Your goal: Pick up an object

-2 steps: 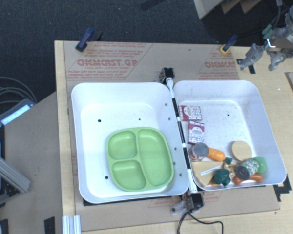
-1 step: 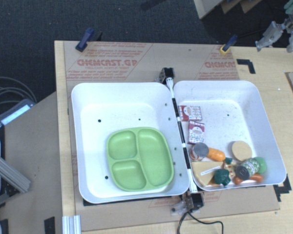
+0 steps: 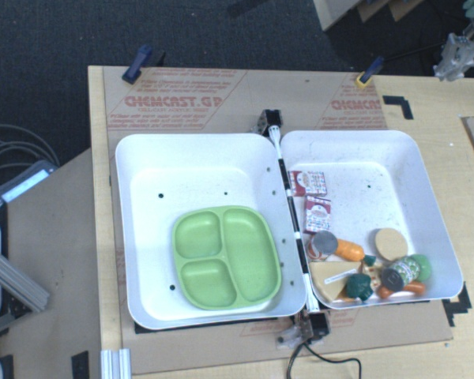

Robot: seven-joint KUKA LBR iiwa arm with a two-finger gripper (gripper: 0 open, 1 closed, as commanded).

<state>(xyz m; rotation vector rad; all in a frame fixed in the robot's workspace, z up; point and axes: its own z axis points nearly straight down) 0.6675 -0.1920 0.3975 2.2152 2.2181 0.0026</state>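
The right bin (image 3: 426, 180) holds a cluster of small objects in its near corner. Two red-and-white packets (image 3: 309, 182) (image 3: 317, 213) lie by the divider. Below them are a silver-topped can (image 3: 324, 245), an orange carrot-shaped piece (image 3: 349, 251), a tan round disc (image 3: 390, 243), a green bottle with a dark cap (image 3: 404, 272), a dark green toy (image 3: 358, 288) and a tan flat piece (image 3: 329, 278). A grey metal part that looks like my gripper (image 3: 457, 55) sits at the far upper right, off the bench and well away from the objects.
The left bin (image 3: 142, 172) holds a light green divided plate (image 3: 226, 257). A black-clipped divider (image 3: 288, 204) joins the two bins. Blue (image 3: 137, 64) and yellow (image 3: 369, 71) clamps hold the brown board at the back.
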